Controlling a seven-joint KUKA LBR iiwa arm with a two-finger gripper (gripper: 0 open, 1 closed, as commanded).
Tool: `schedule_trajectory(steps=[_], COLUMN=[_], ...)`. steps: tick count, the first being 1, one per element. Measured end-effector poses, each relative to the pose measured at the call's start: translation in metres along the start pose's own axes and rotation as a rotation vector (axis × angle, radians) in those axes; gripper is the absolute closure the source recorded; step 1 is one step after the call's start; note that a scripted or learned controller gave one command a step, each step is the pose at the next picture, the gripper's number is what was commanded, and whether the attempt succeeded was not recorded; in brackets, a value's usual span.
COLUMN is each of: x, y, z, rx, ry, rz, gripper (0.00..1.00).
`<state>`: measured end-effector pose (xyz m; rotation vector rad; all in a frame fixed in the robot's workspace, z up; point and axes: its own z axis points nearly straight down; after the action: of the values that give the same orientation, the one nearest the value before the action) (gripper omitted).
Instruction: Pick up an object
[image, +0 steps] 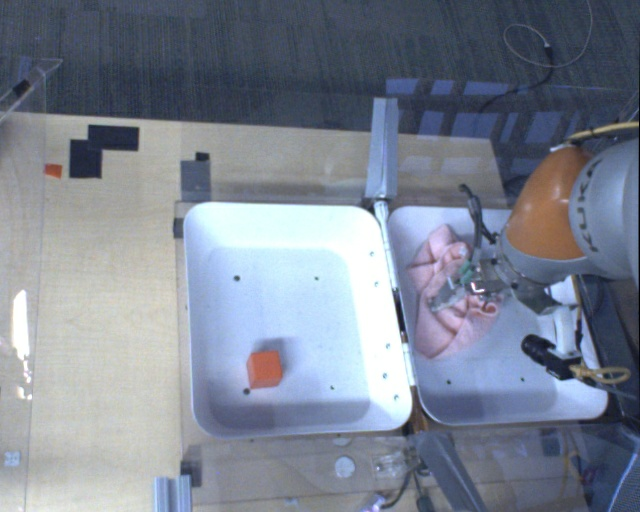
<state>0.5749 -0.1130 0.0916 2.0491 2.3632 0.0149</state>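
I've got the gripper down in the right bin, right on the pink cloth. I cannot tell how the jaws stand from up here. My worry: soft folds could slip free on the lift, or only a loose flap gets pinched. Orange block sits in the left bin, well apart.

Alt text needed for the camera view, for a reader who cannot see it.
The grey and orange arm reaches from the right, its claw down on a pink cloth in the right bin. An orange block lies in the left bin.
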Motion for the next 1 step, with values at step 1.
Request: schedule_trajectory(steps=[1], x=[0.0], y=[0.0038], z=[-0.0137], rx=[-0.01], ry=[-0.003], rz=[-0.001], gripper=[1.0])
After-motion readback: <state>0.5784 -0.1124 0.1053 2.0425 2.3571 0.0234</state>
